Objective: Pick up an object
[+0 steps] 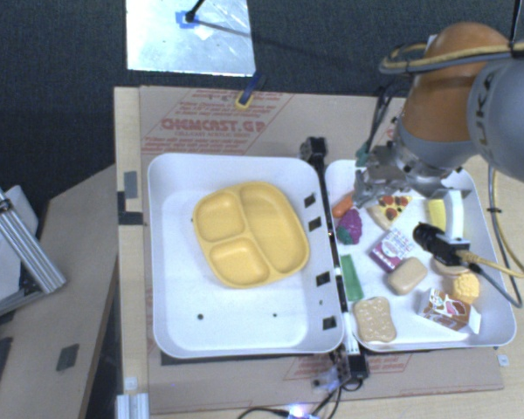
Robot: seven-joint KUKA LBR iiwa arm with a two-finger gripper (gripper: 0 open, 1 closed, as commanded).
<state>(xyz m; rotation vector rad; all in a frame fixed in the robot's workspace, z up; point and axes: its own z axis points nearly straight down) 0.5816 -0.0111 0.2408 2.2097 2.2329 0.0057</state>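
My gripper point(364, 188) hangs low over the far left corner of the right bin point(498, 326), under the grey and orange arm. Just below it lie an orange carrot point(342, 206), a purple bunch of grapes point(350, 225) and a pizza slice point(392, 206). I see nothing held in the gripper. Further forward in the same bin lie a maroon packet point(391, 250), a tan bread roll point(407, 276), a green strip point(350, 278) and a speckled cracker point(375, 319).
The left bin point(179, 321) holds a yellow divided plate point(249, 232). At the right bin's right side are a yellow piece point(437, 212), a yellow knobbly toy point(466, 287) and a red and white carton point(448, 311). A divider with black clips point(325, 234) separates the bins.
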